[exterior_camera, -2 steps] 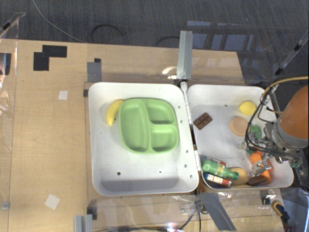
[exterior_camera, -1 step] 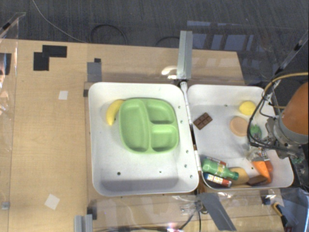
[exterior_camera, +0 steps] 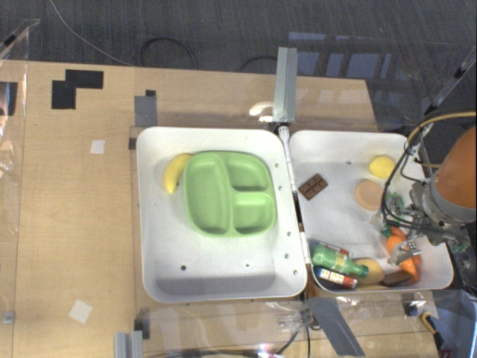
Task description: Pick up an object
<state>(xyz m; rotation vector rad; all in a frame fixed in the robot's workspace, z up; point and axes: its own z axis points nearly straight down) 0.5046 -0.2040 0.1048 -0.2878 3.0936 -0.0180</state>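
Camera view: we see the arm (exterior_camera: 456, 181) reaching in from the right over the right bin (exterior_camera: 339, 149), gripper (exterior_camera: 402, 233) low at that bin's right side, right on top of small orange pieces (exterior_camera: 406, 258). We can't tell from here if it's wide, narrow or holding anything. Nearest candidate we judge is the orange pieces, touching or just under the tool; green bottle (exterior_camera: 333, 258) lies left of it, long axis running left-right along the near wall. Left bin (exterior_camera: 160, 274) with green tray (exterior_camera: 227, 192) and banana (exterior_camera: 174, 171) is well apart
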